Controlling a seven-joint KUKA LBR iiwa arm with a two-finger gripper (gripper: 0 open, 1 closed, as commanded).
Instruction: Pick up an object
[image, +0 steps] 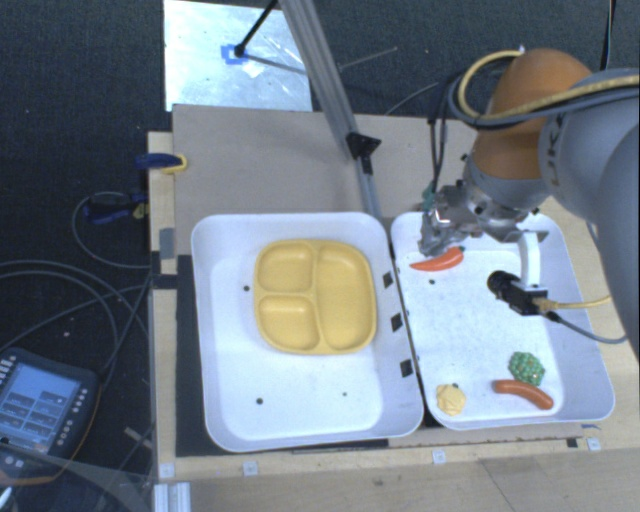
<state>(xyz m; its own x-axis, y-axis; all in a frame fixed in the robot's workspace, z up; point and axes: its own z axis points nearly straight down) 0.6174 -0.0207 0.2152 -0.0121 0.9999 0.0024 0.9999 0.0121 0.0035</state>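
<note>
An orange-red carrot-shaped piece (438, 262) lies near the far left corner of the right bin (590, 330). My gripper (436, 240) hangs right over the carrot-shaped piece's left half, at or just above it, and its tip is dark and blurred. Toward the near side of the same bin lie a green broccoli piece (526, 367), a red-orange sausage (522, 393) and a small yellow piece (451, 399). A yellow divided plate (315, 297) sits in the left bin (225, 340).
A black fitting with a yellow cable (512, 290) hangs from the wrist over the middle of the right bin. A grey pole (330, 90) slants across the bench behind the bins. Cables and a handset (40, 400) lie on the floor at left.
</note>
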